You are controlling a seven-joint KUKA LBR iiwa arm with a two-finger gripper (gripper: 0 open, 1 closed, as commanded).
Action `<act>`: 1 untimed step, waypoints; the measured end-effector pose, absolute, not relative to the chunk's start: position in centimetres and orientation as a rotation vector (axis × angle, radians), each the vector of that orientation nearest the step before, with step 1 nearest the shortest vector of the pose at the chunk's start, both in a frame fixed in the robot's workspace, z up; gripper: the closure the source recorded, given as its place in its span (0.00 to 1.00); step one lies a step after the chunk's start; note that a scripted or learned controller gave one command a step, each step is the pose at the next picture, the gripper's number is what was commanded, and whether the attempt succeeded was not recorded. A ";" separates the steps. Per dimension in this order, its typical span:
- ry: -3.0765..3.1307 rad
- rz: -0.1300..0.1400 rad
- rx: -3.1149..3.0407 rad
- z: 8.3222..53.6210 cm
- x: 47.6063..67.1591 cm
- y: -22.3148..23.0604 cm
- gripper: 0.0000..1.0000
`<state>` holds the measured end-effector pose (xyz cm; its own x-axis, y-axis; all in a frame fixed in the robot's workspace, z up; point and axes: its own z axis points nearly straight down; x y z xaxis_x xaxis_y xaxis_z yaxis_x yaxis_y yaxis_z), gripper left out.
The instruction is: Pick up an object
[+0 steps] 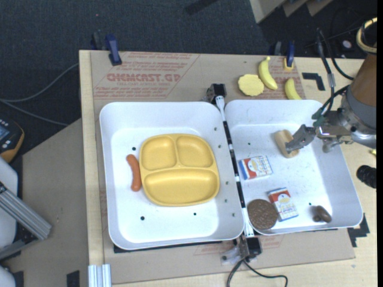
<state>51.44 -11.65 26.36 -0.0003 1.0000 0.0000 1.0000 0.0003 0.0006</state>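
Nothing lifted yet, as far as I can judge. Every item I can see sits on a bin floor or on the bench.

Right bin [335, 178]: a tan roll [283, 141] near the upper middle, a blue-and-white carton [255, 167] below it, a round brown cookie [263, 214] at the front edge, a red-and-white box [283, 204] just beside the cookie, and a small brown lump [322, 213] toward the front right corner.

Left bin [116, 160]: a yellow divided plate [178, 169] in the middle, a sausage [134, 172] lying just beside its left rim.

On the bench behind the bins: two bananas [268, 73] and a yellow slice [251, 85], well apart from the arm.

Gripper [297, 140] reaches in from the right, low over the right bin, its tip right against the roll's right side. From this slant I cannot tell whether the tip touches the roll or hangs just above it. Jaws: cannot tell whether apart or together; the dark finger ends merge into one shape at this size. Nothing is visibly between them, so I log no hold.

My read: the roll is the likely target, and the approach looks nearly complete. Left to do: close on it, confirm the grip, raise it clear of the bin.
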 end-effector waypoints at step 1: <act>2.218 0.000 2.220 19.6 58.1 -15.7 0.00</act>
<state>58.07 -15.71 19.62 0.0010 1.0000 -0.0029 1.0000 -0.0010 0.0027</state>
